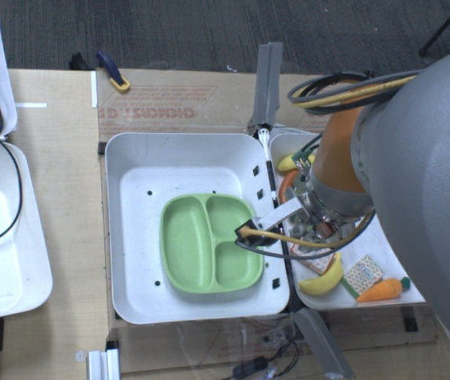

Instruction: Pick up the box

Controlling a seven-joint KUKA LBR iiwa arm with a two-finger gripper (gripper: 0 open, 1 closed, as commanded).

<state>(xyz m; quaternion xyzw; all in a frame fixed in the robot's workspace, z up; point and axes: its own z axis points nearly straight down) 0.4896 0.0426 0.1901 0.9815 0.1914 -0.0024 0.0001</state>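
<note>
A small box (364, 275) with a speckled checked top lies flat near the front of the right bin (383, 248), between a banana and a carrot. My gripper (313, 226) hangs low over the left part of that bin, up and to the left of the box. It is mostly covered by the grey wrist and the orange band (337, 161), and cables loop around it. Nothing can be made out between the gripper and the box.
A yellow banana (323, 279) lies just left of the box and an orange carrot (380, 290) just right of it. Another banana (292, 161) sits at the bin's back. A green divided plate (211, 244) rests in the left bin (130, 212).
</note>
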